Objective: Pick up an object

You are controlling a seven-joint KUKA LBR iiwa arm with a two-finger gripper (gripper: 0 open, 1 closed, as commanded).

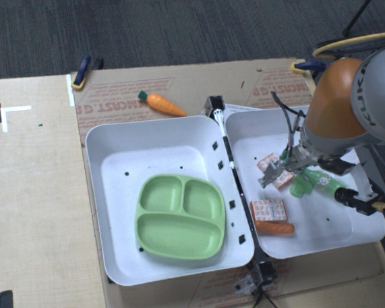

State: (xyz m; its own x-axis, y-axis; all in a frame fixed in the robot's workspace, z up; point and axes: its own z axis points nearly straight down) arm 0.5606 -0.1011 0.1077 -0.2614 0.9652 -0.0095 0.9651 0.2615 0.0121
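My gripper (274, 175) hangs low in the right bin (336, 234), near its left middle. It sits right over a small red and white packet (268, 162) and beside a green toy (306, 183) to its right. Whether it touches either one I cannot tell. Below it lie a tan and red waffle-patterned box (268, 210) and an orange-red sausage (275, 228), both apart from the gripper. The grey arm with its orange band (333, 106) covers the bin's upper right part.
The left bin (108, 192) holds a green divided plate (181, 216). A toy carrot (162, 104) lies on the cardboard behind the bins. A blue clip (81, 72) sits at the cardboard's far left corner. Cables run along the right bin's right side.
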